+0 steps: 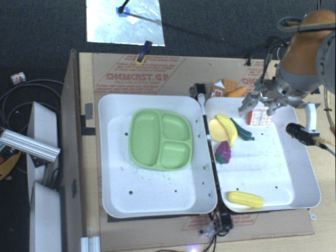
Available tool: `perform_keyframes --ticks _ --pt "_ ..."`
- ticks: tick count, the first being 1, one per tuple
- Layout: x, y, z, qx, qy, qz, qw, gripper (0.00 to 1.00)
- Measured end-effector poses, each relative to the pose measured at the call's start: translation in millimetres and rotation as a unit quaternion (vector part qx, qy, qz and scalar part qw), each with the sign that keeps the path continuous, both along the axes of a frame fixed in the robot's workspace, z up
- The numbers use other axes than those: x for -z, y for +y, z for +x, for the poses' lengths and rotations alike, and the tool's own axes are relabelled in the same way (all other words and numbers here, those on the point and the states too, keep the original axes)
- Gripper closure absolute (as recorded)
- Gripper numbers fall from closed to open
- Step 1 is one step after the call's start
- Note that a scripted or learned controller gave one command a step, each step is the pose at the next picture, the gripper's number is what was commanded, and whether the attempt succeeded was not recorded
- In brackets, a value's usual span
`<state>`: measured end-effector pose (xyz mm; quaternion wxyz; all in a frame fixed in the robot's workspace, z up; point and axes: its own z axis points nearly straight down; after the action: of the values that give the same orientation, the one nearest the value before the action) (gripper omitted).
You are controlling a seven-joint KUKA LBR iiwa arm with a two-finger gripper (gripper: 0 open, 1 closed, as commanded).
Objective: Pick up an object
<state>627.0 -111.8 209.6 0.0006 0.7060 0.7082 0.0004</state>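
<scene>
Bins lay adjoining: left bin (pixel 113 193) held a green tray (pixel 160 139), right bin (pixel 294 185) banana (pixel 224 128), purple piece (pixel 223 151), corn (pixel 244 198), red-white carton (pixel 259 116) under gripper (pixel 262 103), jaw state unclear.

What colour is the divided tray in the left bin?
Light green: the divided tray shows best in the camera view.

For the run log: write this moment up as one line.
arm: over right bin far corner | claw: above red-and-white box, grasp unclear | right bin: banana, purple toy, corn cob | left bin: green divided plate
</scene>
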Motion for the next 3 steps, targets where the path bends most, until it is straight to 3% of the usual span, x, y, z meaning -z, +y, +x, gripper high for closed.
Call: perform_keyframes --ticks 1,2,3 --pt "126.7 -28.2 35.7 0.002 0.009 -0.0012 1.0 0.0" --pt "125.2 -10.9 17.8 0.001 0.001 0.0001 1.0 0.0" --pt "124.0 2.5 43.5 -0.002 -0.002 0.0002 1.0 0.0"
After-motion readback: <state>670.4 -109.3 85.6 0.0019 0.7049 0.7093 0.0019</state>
